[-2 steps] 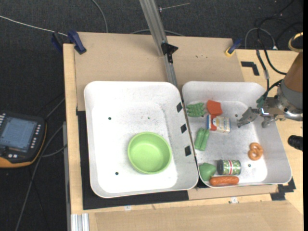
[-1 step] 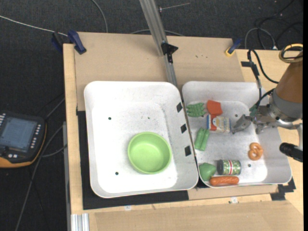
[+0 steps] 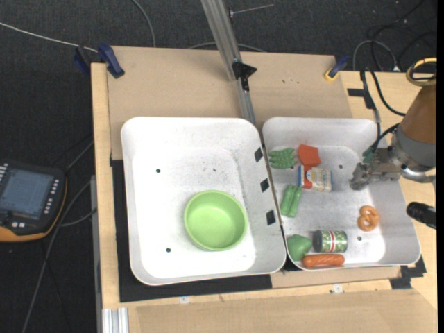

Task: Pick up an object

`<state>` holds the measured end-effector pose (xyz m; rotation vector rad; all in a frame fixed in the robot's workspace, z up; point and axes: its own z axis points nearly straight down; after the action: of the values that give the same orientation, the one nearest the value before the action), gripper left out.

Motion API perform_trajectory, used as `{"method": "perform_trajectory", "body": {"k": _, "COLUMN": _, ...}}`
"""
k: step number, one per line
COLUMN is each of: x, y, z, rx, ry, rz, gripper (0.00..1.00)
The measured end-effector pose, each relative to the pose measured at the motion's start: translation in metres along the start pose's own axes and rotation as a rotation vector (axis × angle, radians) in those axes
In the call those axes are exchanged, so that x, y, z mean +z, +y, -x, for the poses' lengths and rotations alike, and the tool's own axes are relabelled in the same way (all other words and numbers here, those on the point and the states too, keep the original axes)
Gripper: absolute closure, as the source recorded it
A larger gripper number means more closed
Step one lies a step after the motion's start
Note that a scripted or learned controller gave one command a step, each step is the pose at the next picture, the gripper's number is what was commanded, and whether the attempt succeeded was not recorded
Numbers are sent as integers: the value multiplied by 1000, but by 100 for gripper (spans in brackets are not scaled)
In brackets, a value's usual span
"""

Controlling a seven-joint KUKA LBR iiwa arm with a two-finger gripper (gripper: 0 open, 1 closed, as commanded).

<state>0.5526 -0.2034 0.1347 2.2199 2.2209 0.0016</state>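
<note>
The right bin (image 3: 388, 248) holds several small objects. A red block (image 3: 308, 155) and a green ridged item (image 3: 281, 158) lie at its far left, with a small white and yellow carton (image 3: 318, 180) and a green pickle-shaped piece (image 3: 291, 201) below them. An orange pretzel (image 3: 368, 218) lies toward the right. A green-labelled can (image 3: 329, 241), a green rounded piece (image 3: 298, 245) and an orange-red sausage shape (image 3: 323, 260) sit along the near edge. My gripper (image 3: 361, 177) hangs over the bin's right half, right of the carton and above the pretzel, with nothing visibly in it.
The left bin (image 3: 146, 186) holds a light green bowl (image 3: 215, 219). A metal pole (image 3: 225, 40) slants down to the gap between the bins. Cables run at the bench's far right corner. A handheld pendant (image 3: 28, 200) lies off the bench at the left.
</note>
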Motion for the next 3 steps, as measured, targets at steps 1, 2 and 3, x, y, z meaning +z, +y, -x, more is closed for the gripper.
{"method": "perform_trajectory", "body": {"k": 1, "x": -58, "y": 10, "z": 2, "rx": 0, "ry": -1, "rz": 4, "gripper": 100}}
{"method": "perform_trajectory", "body": {"k": 2, "x": -103, "y": 16, "z": -1, "rx": 0, "ry": -1, "rz": 3, "gripper": 100}}
{"method": "perform_trajectory", "body": {"k": 3, "x": -126, "y": 17, "z": -1, "rx": 0, "ry": 0, "rz": 1, "gripper": 100}}
